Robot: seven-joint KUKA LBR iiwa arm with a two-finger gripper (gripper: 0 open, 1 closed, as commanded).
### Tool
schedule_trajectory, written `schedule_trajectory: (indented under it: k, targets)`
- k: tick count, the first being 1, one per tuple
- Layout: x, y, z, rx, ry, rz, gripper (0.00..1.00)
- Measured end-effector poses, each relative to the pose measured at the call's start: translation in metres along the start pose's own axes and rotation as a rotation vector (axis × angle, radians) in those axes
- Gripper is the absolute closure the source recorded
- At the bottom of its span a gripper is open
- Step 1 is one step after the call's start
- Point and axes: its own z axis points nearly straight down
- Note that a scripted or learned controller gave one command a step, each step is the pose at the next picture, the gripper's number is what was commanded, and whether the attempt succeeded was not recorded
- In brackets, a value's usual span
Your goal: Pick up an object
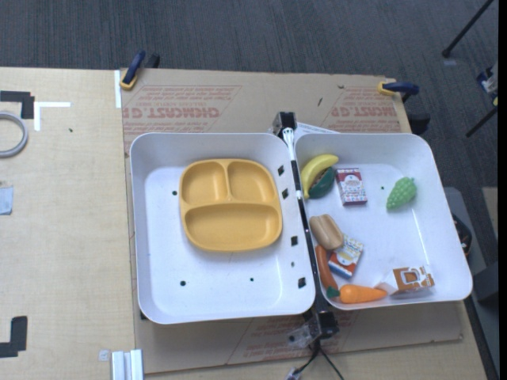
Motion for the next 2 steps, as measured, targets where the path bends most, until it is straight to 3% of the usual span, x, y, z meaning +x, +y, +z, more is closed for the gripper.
schedule_trajectory:
  k: [1,2]
  targets:
    - [-0.005,0.029,0.295,0.009,0.017,-0.095,1.00]
    - [-0.008,0.029,0.113,0.003,0.017,-0.552,1.00]
